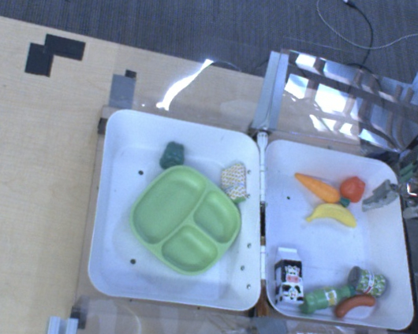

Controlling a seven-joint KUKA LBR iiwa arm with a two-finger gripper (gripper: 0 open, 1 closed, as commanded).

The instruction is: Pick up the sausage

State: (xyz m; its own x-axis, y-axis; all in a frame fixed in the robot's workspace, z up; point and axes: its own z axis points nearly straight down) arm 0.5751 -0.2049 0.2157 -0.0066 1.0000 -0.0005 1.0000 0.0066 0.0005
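Sausage [353, 305]: reddish-brown, short, curved, right bin [405, 237] front corner; jaws' state unclear.

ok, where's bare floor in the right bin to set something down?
Free: the middle of the right white bin, between the yellow banana above and the green bottle below. Crowded: the near edge, where the reddish-brown sausage touches the bottle beside a small can.

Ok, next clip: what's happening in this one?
The arm's gripper sits at the right bin's upper right edge, beside the tomato, holding nothing that can be seen. The sausage lies untouched in that bin's lower right corner, next to a green bottle and a can. The pick hasn't started.
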